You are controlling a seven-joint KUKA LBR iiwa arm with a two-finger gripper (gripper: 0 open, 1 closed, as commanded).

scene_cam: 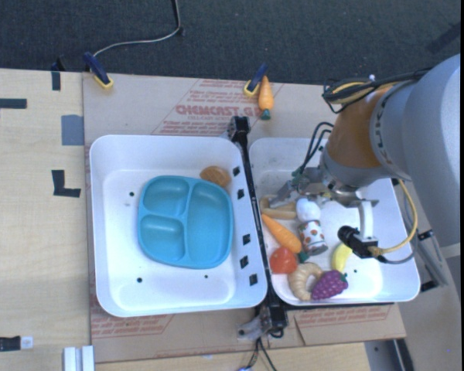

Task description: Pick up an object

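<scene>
You see purple grapes, a croissant and a tomato nearest you in the right bin. Just beyond, the pincer hangs low by the carrot; you cannot tell its state. A blue tray fills the left bin.

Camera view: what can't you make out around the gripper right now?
- Gripper: finger state unclear, small and overlapped by the wrist.
- Small white bottle: label too small to read.
- Right bin: its back corner lies under the arm.
- Croissant: partly covered by the purple grapes.
</scene>
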